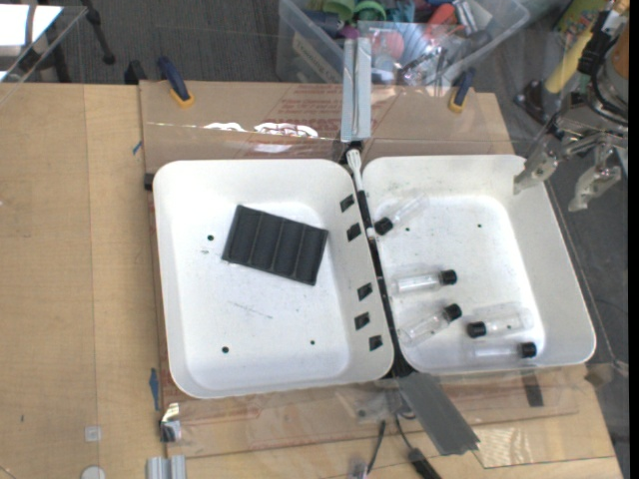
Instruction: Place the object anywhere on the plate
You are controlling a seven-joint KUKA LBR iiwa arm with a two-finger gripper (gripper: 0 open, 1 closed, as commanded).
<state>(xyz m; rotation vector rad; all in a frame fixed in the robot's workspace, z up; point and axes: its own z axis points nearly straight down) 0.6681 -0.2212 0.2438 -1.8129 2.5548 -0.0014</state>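
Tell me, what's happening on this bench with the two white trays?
Nothing is being handled right now. The left bin holds a dark ridged plate lying flat. The right bin holds five small clear vials with black caps, scattered loose. The job is to put one on the plate, and none is there yet. Metal parts of the robot sit at the right bin's far corner, too unclear to tell more.

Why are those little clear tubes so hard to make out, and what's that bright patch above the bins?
Camera view: the clear vials barely contrast with the white right bin, so mainly their black caps stand out; the bright patch looks like overhead light glaring off a clear sheet behind the bins; shadows are soft, the picture slightly grainy, and the dark plate in the left bin reads sharply.
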